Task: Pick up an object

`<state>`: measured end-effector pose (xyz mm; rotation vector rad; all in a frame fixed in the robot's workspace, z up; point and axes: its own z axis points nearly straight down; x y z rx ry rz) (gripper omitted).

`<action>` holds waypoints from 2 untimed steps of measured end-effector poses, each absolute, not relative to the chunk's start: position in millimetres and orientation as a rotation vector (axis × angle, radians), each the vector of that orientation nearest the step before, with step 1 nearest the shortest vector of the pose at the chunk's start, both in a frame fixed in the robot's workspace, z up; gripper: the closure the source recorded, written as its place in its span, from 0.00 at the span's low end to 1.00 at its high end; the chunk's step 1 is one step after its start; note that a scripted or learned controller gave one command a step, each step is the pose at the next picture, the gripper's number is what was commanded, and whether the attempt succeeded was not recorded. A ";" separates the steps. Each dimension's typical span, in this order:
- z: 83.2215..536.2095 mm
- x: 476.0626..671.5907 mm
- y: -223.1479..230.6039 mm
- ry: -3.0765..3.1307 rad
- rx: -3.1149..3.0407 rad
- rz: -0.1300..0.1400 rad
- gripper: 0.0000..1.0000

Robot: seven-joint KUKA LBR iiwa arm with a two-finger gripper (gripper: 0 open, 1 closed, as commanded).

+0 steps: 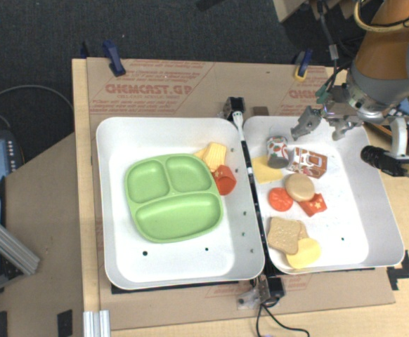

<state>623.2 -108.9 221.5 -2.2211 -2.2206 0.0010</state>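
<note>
Arm [387,41] is reaching in from the right, orange band sitting above the wrist. Claw [325,123] is hovering over the far edge of the right bin [373,216], fingers spread wide, nothing between them. One finger [307,123] is pointing down toward the small red-and-white cup [276,147], apart from it.

Right bin is holding the pickable stuff:
- red-and-white carton [308,161] lying flat just beside the cup, nearest the claw
- pale yellow cheese slice [264,170] by the bin's left wall
- tan round bun [301,187] in the middle, touching a red tomato slice [280,200] on its left and a small red wedge [315,205] on its right
- brown bread slice [286,234] near the front, with a yellow disc [304,253] overlapping its front corner

Left bin [120,244] is carrying a green divided tray [173,196], three compartments. Just off the tray's far right corner a yellow corn piece [214,154] and a red piece [225,180] are lying against each other.

Both bins are sitting side by side on a cardboard sheet [155,86] on the bench, blue clamps [113,56] holding the sheet's far edge.
</note>
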 end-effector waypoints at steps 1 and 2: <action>134.2 526.1 -129.7 -2.205 -2.218 0.015 0.00; 88.5 541.5 -100.1 -2.232 -2.231 -0.008 0.00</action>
